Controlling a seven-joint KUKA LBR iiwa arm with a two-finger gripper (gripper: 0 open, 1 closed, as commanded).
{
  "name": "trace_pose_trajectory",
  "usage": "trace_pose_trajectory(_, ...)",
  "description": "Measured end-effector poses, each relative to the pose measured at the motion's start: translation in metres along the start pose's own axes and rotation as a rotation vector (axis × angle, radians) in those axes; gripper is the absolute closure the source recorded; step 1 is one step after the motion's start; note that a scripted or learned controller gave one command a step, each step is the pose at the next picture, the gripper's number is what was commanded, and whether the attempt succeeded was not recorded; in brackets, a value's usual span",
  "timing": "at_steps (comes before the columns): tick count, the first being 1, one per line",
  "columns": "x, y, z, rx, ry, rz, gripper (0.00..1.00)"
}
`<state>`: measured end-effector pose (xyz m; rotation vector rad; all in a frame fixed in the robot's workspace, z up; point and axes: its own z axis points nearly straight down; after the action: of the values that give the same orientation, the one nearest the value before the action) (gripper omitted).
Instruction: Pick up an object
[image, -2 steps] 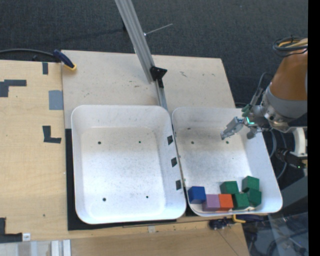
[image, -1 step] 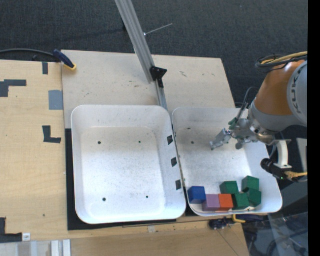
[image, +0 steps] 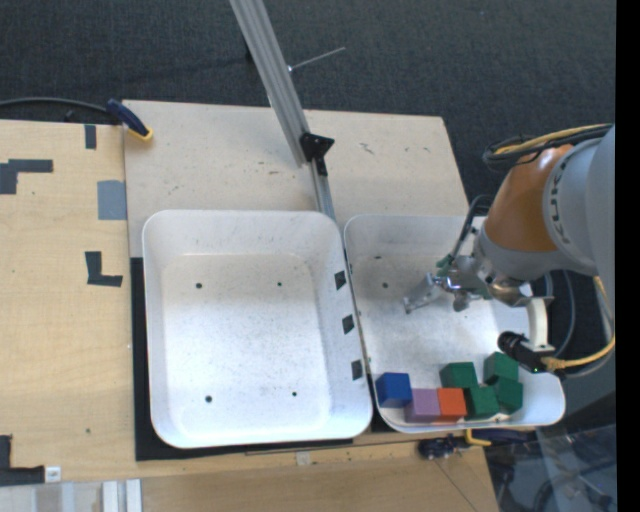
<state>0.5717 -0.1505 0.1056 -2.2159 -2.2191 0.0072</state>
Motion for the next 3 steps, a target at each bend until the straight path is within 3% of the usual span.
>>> trace_pose_trajectory(1,0.001,-0.001,0.015,-0.003,-0.001,0.000,0.00)
trace_pose_trajectory(2,0.002,0.000,0.004,-0.004,0.001,-0.001,1.00)
trace_pose_trajectory(3,0.003,-0.001,-0.059,-0.012,-0.002,0.000,1.00)
